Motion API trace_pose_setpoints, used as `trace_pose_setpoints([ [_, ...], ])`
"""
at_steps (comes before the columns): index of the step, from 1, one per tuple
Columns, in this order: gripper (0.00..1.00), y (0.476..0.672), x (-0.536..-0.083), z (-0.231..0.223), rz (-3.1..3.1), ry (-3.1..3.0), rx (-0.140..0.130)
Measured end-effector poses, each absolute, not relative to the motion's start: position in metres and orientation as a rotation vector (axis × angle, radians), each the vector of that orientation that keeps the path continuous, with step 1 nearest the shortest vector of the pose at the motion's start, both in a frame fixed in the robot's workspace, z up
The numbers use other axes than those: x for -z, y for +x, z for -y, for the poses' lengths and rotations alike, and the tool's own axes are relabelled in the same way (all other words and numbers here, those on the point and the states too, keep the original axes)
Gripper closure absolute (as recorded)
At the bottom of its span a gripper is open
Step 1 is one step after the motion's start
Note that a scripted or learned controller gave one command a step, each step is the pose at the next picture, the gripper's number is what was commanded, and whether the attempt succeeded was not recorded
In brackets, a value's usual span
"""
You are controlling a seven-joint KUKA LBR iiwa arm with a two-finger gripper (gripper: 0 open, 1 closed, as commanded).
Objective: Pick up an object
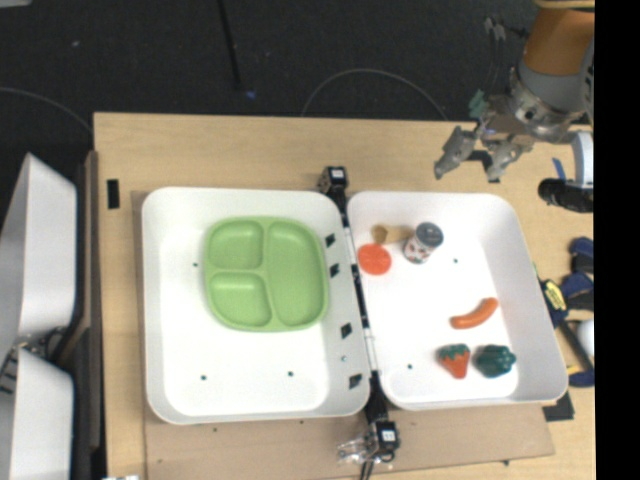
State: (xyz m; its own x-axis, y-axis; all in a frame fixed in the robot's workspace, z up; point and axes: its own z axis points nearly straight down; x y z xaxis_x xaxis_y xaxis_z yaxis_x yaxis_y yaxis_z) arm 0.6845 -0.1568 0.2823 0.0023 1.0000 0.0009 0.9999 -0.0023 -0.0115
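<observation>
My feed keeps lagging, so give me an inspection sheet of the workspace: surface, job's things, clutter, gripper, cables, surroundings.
Surface: wooden bench bearing left bin and right bin.
Job's things: in right bin, orange disc, small can, tan piece, sausage, strawberry, green toy.
Clutter: green divided plate in left bin.
Gripper: gripper above bench beyond right bin, jaws open, holding nothing.
Cables: thin ones on dark floor.
Surroundings: white boxes at left.
</observation>
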Motion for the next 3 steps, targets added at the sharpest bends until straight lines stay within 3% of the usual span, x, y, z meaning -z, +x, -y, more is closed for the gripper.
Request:
trace_pose_setpoints([
  [1,0.0,0.686,-0.292,0.156,2.224,-2.222,0.0],
  [3,0.0,0.685,-0.168,0.158,2.222,-2.22,-0.005],
])
